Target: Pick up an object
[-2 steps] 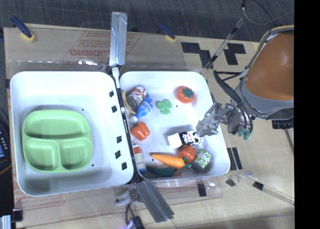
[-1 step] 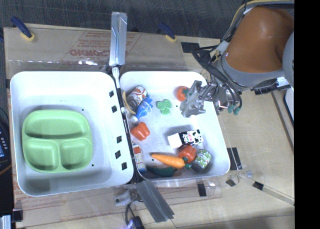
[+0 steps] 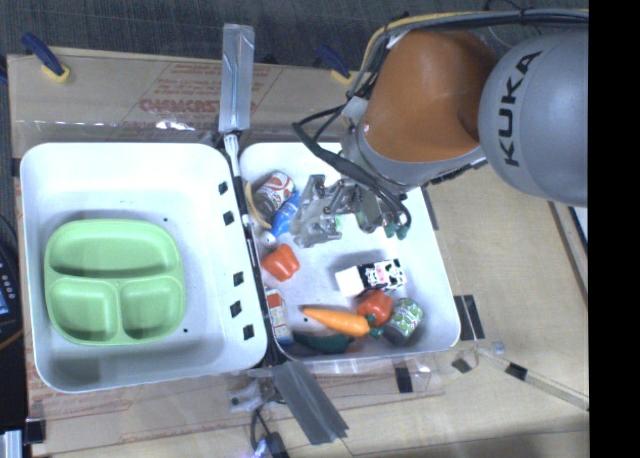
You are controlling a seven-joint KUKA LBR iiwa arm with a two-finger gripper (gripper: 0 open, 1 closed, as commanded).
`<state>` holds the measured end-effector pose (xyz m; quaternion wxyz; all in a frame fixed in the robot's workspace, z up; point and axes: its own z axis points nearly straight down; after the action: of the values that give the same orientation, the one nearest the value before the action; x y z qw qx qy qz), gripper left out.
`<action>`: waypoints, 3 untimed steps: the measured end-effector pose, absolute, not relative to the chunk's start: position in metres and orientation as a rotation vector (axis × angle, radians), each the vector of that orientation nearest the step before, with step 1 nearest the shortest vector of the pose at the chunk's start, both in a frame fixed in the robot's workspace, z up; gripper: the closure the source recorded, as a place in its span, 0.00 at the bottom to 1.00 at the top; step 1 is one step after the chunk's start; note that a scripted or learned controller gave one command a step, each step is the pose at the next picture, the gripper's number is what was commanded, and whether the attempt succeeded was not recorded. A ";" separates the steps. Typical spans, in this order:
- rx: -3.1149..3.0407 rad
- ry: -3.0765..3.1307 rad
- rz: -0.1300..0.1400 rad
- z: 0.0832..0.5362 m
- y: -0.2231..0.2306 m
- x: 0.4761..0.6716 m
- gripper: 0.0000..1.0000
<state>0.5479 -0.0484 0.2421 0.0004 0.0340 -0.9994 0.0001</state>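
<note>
1. Camera view: I see the gripper (image 3: 318, 214) low in the right bin (image 3: 440, 286), over its upper left; can't tell its grip state.
2. Nearest target: blue bottle (image 3: 283, 218), just left of it, touching or nearly. Long axis runs diagonally, upper right to lower left.
3. Orange pepper (image 3: 281, 263) sits just below.

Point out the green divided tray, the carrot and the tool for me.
green divided tray (image 3: 113, 281), camera view, on the ridge where its compartments meet.
carrot (image 3: 336, 321), camera view, on the middle of its orange body.
tool (image 3: 318, 214), camera view, on the metal finger assembly over the right bin.
</note>
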 end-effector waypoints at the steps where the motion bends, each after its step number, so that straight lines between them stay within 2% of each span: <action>1: 0.232 -3.136 0.001 0.241 -0.077 0.552 1.00; 2: 0.460 -3.110 0.001 0.273 -0.048 0.628 1.00; 3: 0.429 -3.112 0.000 0.244 0.057 0.633 1.00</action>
<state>0.6332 0.0567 0.2443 -0.0001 0.1366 -0.9906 0.0001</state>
